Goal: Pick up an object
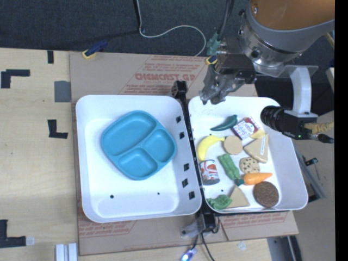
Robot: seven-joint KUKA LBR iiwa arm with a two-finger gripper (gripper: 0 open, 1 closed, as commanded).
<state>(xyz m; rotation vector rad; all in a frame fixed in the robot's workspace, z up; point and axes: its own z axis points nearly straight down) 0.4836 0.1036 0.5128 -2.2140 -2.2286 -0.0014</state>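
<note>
Hovering at the right bin's (283, 192) far left corner, the gripper (213, 95) holds nothing, its fingers nearly together. The toy banana (208, 144) lies below the fingers, apart; probably light, hard, slick plastic, best pinched across its curved middle.

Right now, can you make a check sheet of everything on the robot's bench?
Surface: cardboard-covered bench bearing two shallow white bins.
Job's things: right white bin holds toy food: yellow banana, orange carrot, round brown cookie, small red-labelled can.
Clutter: blue three-part plastic tray in left white bin.
Grippers: pincer above the right bin's back edge, holding nothing.
Cables: thin white cable behind the bench.
Surroundings: dark carpet.
</note>
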